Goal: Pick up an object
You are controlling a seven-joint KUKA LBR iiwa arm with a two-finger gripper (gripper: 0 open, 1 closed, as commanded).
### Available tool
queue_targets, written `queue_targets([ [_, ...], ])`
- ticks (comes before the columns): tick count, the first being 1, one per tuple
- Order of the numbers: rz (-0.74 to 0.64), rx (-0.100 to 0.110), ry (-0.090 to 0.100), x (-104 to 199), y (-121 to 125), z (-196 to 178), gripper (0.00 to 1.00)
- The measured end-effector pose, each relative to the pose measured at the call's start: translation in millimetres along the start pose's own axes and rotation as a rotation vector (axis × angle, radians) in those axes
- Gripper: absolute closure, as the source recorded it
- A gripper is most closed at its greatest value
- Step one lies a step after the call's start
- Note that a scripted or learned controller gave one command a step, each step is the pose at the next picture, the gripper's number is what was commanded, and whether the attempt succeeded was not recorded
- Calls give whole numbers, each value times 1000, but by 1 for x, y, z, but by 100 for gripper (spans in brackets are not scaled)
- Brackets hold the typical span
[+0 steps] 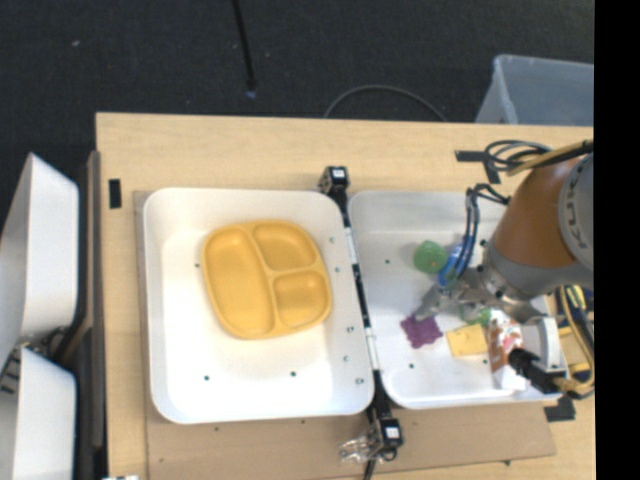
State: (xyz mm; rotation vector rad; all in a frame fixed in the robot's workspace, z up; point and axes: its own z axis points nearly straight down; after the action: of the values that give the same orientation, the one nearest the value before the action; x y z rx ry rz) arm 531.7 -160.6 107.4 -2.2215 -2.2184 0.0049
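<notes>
Yellow: one tray (266,278), one flat piece (464,342).

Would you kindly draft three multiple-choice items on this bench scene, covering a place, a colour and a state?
1. Where does the yellow divided plate lie?
A. left bin
B. right bin
C. on the floor

2. What colour is the small flat piece beside the pincer?
A. red
B. purple
C. black

3. How does the plate lie?
A. upside down
B. standing on edge
C. flat, hollows up

Answers: 1 A, it rests in the left bin. 2 B, the piece in the right bin is purple. 3 C, its three hollows face the camera.
</notes>
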Motion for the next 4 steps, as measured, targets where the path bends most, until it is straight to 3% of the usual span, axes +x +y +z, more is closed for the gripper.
queue_targets([
  [1, 4, -8, 0, 0, 2, -14, 100],
  [3, -5, -12, -2, -3, 6, -112, 100],
  [4, -9, -6, 2, 52, -6, -126, 100],
])
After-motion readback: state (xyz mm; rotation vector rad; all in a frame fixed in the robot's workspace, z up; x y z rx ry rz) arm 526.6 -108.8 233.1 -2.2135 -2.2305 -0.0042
